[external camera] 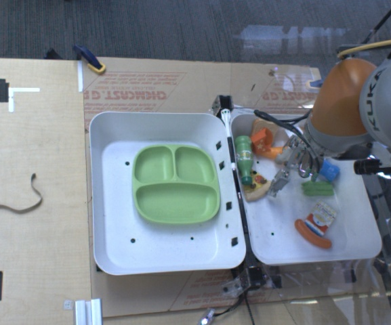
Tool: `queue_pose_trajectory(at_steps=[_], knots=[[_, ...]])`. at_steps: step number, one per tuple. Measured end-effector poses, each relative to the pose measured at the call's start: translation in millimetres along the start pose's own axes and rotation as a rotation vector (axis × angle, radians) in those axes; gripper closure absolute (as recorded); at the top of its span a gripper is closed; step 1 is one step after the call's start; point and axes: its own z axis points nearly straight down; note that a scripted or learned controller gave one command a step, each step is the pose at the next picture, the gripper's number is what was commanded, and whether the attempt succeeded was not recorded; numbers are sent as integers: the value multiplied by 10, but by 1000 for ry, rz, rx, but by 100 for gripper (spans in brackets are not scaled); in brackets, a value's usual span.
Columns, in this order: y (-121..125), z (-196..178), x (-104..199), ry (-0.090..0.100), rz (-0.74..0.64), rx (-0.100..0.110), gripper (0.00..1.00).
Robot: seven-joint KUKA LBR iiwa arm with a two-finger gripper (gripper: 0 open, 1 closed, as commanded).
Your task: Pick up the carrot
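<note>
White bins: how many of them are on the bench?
2. The left bin holds a green divided plate. The right bin holds the toy foods, with the gripper reaching into it.

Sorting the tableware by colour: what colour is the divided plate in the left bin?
Light green; the divided plate shows plainly in the camera view.

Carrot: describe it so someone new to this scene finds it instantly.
Look in the right-hand white bin, at its far left corner. The carrot lies there, just right of the green bottle and left of the claw. It is the only bright orange piece in that corner; the hot dog is redder and sits at the near side.
</note>
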Motion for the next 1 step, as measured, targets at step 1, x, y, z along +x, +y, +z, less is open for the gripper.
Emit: queue_pose_trajectory(at_steps=[1], knots=[[254, 38, -378, 32, 146, 14, 0]])
